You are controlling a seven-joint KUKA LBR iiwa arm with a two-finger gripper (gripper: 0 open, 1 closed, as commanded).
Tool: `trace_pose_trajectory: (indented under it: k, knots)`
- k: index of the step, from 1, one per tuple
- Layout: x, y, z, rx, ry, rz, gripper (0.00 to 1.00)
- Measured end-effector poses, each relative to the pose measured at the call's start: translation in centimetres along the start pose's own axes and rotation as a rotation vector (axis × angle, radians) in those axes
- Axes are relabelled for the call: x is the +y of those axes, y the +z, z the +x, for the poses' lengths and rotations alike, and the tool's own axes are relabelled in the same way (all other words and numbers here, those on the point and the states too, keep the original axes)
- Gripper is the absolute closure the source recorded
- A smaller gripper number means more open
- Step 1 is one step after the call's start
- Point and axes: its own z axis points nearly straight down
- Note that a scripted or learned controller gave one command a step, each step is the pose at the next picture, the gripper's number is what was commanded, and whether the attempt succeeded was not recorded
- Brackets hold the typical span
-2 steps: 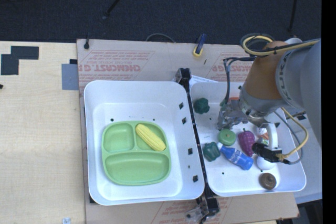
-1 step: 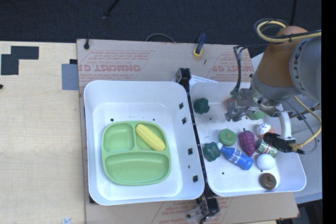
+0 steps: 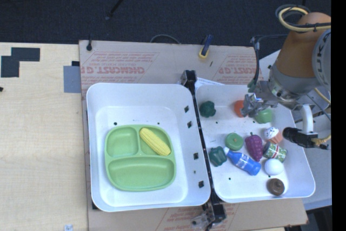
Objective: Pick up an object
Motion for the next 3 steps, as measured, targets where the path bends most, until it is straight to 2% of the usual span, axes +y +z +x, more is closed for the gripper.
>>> trace_pose_trajectory:
  k: [1, 2, 3]
  knots:
    - [0.0, -3.7, -0.1, 0.001, -0.007, 0.001, 1.00]
    - [-1.6, -2.9, 4.4, 0.003, -0.010, 0.006, 1.00]
    - [-4.0, -4.0, 8.7, 0.003, -0.011, 0.007, 1.00]
